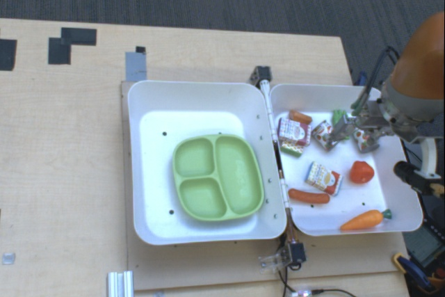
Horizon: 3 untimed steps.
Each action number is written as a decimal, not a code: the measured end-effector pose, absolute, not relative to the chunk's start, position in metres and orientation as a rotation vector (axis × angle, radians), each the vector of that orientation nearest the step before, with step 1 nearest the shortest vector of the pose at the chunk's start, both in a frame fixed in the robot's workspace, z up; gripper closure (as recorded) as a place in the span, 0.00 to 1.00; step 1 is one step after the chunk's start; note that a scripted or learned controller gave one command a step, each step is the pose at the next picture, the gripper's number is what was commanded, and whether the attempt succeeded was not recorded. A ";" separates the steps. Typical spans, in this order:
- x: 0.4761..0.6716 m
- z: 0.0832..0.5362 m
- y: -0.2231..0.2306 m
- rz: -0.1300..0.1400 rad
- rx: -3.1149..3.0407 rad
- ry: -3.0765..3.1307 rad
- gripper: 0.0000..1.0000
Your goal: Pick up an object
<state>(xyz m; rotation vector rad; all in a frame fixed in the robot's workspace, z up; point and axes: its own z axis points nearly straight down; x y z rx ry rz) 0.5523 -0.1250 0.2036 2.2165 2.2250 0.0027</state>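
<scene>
Currently the gripper [345,130] sits low in the right bin [410,222], beside a crumpled packet [322,133]; jaw state cannot be determined. Nearby lie a tomato [361,172] and a carrot [363,220]; the left bin [149,219] contains a green tray [217,177].

The left white bin [149,219] is mostly taken up by a green three-compartment plastic plate [218,177], with bare floor along its edges. The right white bin [410,222] is crowded: a small printed carton [323,177], a red tomato-like toy [361,172], a red sausage [308,196] and an orange carrot [363,220], with narrow gaps between.
</scene>
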 end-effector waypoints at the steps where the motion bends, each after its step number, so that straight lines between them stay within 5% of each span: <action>1: 0.528 0.095 -0.123 0.005 2.216 2.221 0.00; 2: 0.529 0.105 -0.122 0.008 2.215 2.221 1.00; 3: 0.529 0.105 -0.122 0.007 2.215 2.222 0.00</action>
